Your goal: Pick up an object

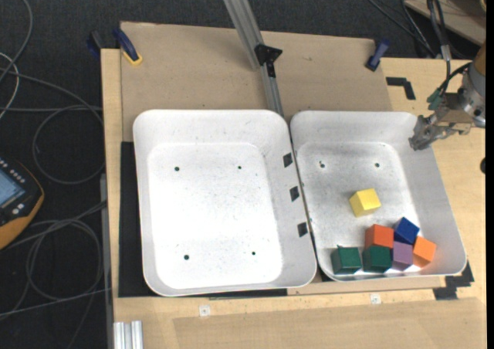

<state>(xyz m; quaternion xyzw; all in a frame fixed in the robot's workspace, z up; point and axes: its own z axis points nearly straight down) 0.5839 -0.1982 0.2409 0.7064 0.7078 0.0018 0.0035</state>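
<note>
Small coloured blocks lie in the right bin. A yellow block sits alone near the bin's middle. Toward the near right corner cluster an orange-red block, a blue block, a purple block, an orange block and two green blocks. My gripper hangs over the right bin's far right rim, well away from the blocks, with nothing visible between its fingers.
The left bin lies beside the right one, joined by black clips. A grey metal pole slants up from the bench's back. Blue clamps grip the back board. Cables lie on the floor at left.
</note>
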